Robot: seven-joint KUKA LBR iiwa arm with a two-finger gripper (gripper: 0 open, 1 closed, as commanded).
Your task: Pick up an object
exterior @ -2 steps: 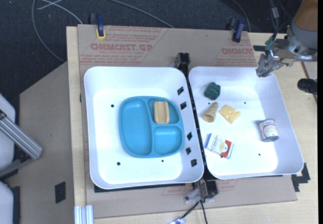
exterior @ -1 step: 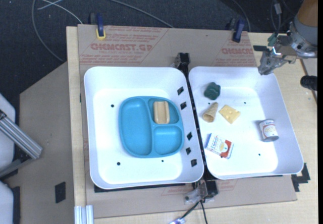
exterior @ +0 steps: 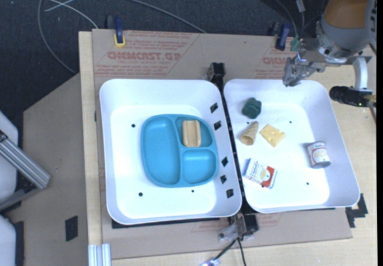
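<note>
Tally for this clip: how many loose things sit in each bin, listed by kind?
Right bin:
Green lump: 1
Cone: 1
Cheese wedge: 1
Can: 1
Small carton: 1
Left bin:
Blue divided plate: 1
Bread piece on the plate: 1
Total: 7

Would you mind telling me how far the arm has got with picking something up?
Nothing looks picked yet. The gripper is over the right bin's far rim. The green object, cone, cheese wedge, can and small carton all lie in it. Descent, grasp and lift remain.
</note>
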